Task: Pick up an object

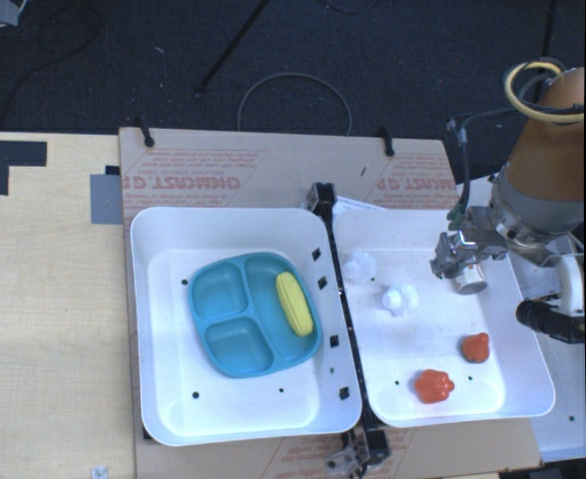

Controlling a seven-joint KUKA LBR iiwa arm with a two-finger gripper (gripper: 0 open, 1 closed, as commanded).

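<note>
**Claw poised above the right bin, no object in it**

Nearest the camera, two orange pieces, one round [433, 385] and one smaller [475, 347], lie loose by the front wall of the right bin [532, 407], well apart from the rest, so likely easy picks. Mid-bin sit two pale clumps [400, 298], with bare floor around them. Left, a blue tray [253, 312] carries a yellow corn cob [293, 302]. Farthest, the claw [461, 267] hovers near the back wall; whether it is open or closed I cannot tell.

two small orange-red objects [433, 386] [475, 347] lie apart in the right bin [532, 397].
</note>
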